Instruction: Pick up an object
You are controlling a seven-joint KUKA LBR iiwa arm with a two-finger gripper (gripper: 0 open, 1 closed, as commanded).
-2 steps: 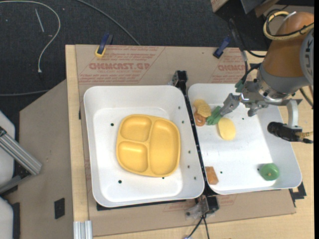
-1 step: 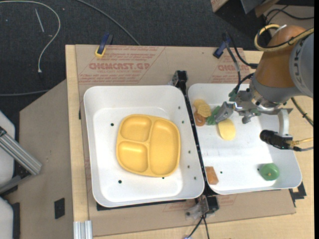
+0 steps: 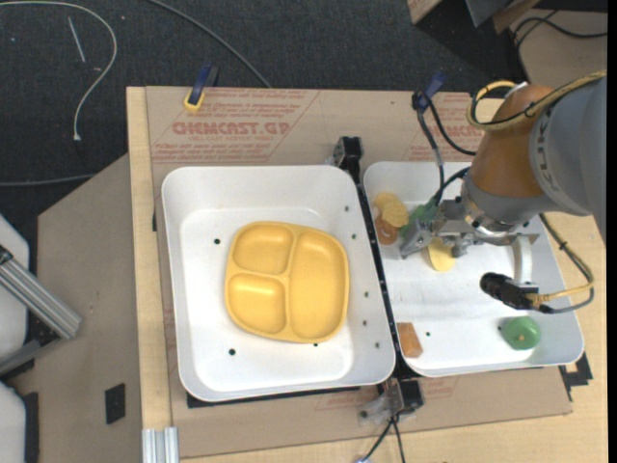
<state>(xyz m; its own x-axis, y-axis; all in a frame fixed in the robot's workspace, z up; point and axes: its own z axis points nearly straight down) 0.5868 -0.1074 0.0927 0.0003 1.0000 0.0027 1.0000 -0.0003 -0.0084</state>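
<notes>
**Surface** (image 3: 145, 258): carries two bins side by side.

**Left bin** (image 3: 193, 201): one yellow plate (image 3: 289, 280) with three compartments, lying flat at the bin's centre. It is broad and low, and I judge it a poor fit for a two-point grasp, so it is not my concern.

**Right bin** (image 3: 463, 350): small loose goods, listed below.
- Pale piece (image 3: 442, 258): the thing I take for my target. It sits a little off the bin's centre, toward the edge shared with the left bin. It is small, rounded, soft yellow and smooth-looking, and its far side is hidden under me. The bin floor is bare all round it, which I judge is why I am set here.
- Two lumps (image 3: 389, 215): one yellow and one brown, close together by the shared edge toward the far corner. They are crowded against the wall and so harder to straddle.
- Brown block (image 3: 409, 340): at the near corner on the shared edge, tight to the rim.
- Green piece (image 3: 521, 333): toward the near corner on the opposite side, well apart from the rest.

**Fingers** (image 3: 440, 244): low over the pale piece, at its far side. I cannot tell whether they are apart or together, or whether they touch the piece.

**Arm** (image 3: 540, 152): leans in over the right bin's far edge and points me down at the floor.
</notes>
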